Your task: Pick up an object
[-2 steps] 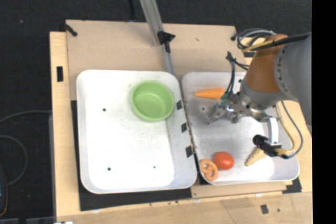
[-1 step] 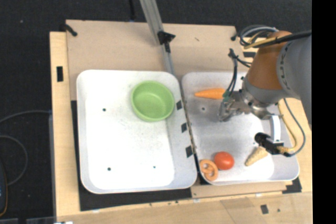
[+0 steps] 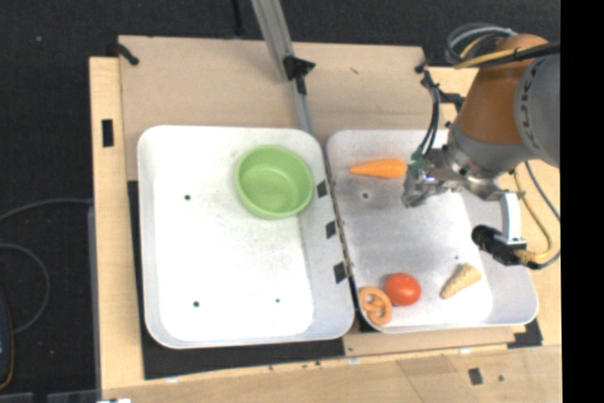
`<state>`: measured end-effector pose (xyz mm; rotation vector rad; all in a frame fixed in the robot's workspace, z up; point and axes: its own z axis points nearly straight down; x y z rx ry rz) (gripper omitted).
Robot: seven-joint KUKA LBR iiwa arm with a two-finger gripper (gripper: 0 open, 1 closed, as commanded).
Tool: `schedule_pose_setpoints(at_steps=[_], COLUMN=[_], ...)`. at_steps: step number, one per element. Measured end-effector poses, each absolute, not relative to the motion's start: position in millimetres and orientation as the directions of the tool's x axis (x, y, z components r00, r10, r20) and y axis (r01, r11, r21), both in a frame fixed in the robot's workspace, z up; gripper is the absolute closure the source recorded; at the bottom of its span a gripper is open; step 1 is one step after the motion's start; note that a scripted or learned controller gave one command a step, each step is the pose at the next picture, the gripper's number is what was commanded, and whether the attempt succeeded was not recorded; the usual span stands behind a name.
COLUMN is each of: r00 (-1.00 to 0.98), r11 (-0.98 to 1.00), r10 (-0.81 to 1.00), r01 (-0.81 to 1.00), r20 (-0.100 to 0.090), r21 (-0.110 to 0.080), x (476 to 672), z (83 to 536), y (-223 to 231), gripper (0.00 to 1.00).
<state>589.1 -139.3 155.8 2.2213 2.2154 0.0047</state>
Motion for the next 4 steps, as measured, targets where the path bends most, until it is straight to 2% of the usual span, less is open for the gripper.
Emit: schedule_pose_setpoints(at_steps=[1,2,4], r00=[-0.003,-0.003,-0.007], r11=[0.003,0.003,0.007], r10=[1.0,1.0,1.0], r01=[1.0,1.0,1.0], r20=[-0.002,-0.002,0.001], r21=[0.008,0.007,-0.001], x=[581.6,583.3,591.3], z=[213.4,252.0,233.0], y=[-138.1,-139.4,-34.3], gripper=[1.0,1.0,1.0])
